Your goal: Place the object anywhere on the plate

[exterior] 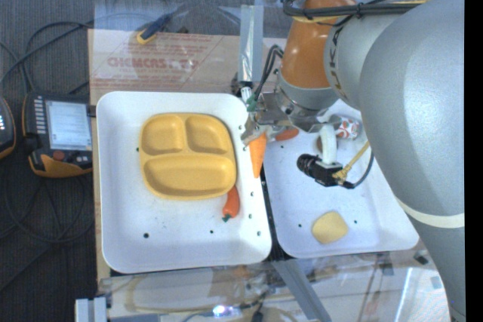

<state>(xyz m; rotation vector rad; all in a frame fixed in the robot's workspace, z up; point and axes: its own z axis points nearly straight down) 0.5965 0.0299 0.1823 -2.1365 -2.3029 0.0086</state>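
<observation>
Hovering at the seam between the two bins, our gripper (pixel 255 128) grasps a toy carrot (pixel 257 154) by its top, the orange body hanging just right of the yellow divided plate (pixel 187 154). We judge this the carry step; next comes a short leftward move over the plate before releasing.

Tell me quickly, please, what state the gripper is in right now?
Gripper: shut on the carrot, held above the wall between the two bins, beside the yellow plate.
</observation>
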